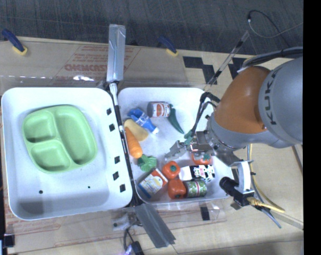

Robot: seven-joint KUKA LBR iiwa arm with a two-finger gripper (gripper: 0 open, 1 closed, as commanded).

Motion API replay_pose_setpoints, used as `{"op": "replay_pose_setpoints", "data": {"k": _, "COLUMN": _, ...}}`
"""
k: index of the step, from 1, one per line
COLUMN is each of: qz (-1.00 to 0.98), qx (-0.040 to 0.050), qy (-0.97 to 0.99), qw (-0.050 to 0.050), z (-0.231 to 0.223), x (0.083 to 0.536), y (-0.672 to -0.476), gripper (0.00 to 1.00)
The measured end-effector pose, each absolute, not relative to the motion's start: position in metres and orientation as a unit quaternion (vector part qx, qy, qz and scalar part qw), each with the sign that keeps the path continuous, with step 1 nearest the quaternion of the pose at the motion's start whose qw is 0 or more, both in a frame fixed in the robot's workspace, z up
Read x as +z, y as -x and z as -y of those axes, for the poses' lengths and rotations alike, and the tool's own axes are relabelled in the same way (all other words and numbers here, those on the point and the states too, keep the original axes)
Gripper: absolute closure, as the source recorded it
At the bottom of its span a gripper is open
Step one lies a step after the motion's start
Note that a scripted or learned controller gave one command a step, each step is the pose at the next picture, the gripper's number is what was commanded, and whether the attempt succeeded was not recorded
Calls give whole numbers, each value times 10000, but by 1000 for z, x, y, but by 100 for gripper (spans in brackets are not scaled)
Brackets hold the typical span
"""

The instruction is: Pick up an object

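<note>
Nothing looks lifted yet. The claw [195, 149] sits low in the right bin [166, 95], in among the toys, near a small red-and-white item [200, 156] just above the cow-print box [202, 172]; whether anything sits between its tips is unclear, and I cannot tell if it is spread or pressed together. So the grasp and the lift seem still to come. Targets crowd the bin's near half: carrot [134, 144], tomato [171, 169], green can [197, 188], carton [152, 184]. A red can [160, 109] and a green pepper [176, 121] lie farther back with freer floor around them. The near wall and the divider [119, 137] hem in the pile. The left bin [11, 142] holds a green tray [59, 137]
</note>
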State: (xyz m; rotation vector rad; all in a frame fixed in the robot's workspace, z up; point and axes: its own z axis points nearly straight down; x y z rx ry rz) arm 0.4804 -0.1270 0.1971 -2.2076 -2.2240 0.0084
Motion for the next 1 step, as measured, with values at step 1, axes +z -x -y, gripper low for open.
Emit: {"op": "replay_pose_setpoints", "data": {"k": 1, "qz": 7229, "qx": 8, "qy": 6909, "qw": 20, "z": 99, "x": 89, "y": -484, "gripper": 0}}
